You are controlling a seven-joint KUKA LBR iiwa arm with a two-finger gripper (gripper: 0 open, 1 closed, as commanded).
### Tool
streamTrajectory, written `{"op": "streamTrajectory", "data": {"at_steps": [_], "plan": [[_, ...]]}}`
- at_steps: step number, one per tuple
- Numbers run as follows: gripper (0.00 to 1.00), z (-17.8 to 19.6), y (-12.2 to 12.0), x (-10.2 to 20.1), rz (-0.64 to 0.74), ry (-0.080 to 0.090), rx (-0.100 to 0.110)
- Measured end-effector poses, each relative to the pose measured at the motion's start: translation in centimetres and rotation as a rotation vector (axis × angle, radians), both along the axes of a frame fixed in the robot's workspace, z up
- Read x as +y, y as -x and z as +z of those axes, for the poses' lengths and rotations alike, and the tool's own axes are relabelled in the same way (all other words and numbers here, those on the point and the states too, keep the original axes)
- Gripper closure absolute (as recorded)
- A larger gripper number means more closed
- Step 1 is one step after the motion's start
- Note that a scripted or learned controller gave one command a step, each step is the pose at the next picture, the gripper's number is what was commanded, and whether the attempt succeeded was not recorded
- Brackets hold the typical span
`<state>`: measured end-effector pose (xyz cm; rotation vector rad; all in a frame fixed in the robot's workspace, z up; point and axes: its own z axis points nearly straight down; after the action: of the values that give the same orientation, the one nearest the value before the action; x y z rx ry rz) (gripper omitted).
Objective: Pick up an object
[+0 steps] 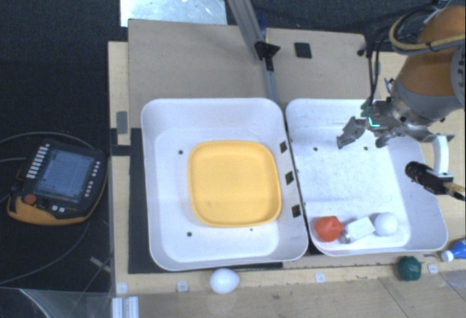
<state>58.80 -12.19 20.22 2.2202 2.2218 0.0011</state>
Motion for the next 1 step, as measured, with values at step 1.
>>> {"op": "streamTrajectory", "data": {"at_steps": [1], "plan": [[0.00, 0.00, 0.00, 0.00, 0.000, 0.000, 0.000]]}}
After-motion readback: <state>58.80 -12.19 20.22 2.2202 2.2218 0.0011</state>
